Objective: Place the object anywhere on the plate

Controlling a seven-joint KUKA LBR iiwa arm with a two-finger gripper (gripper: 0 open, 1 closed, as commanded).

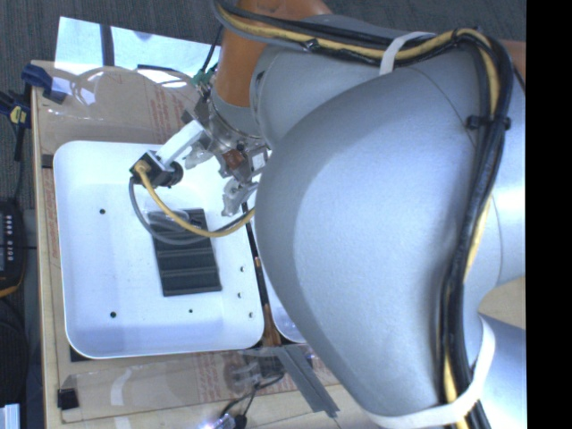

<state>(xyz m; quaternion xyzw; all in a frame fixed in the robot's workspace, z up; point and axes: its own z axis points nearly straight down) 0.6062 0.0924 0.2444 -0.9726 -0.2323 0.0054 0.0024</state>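
Arm [375,222]: grey bulk reaching in from the right and covering most of the right half of the view. An orange band [241,52] sits above the wrist near the top.
Gripper [234,188]: low over the upper right part of the left bin [89,266], close to that bin's right rim, pointing down and leftward.
Grip state: cannot tell. The wrist hardware crowds the spot too much to read it as released or clenched.
Task object: dark ribbed block [186,253], a flat rectangle with lengthwise grooves. It lies on the floor of the left bin a little right of centre, with its long side running up and down the view at a slight tilt.
Block and gripper: apart. The block lies below and to the left of the gripper in the view.
Left bin: shallow and white with rounded corners and a few small dark dots on its floor.
Right bin [279,322]: a narrow white sliver beside the left bin's lower right corner, the rest under the arm.
Counter [134,105]: brown surface with faint red print around the bins.
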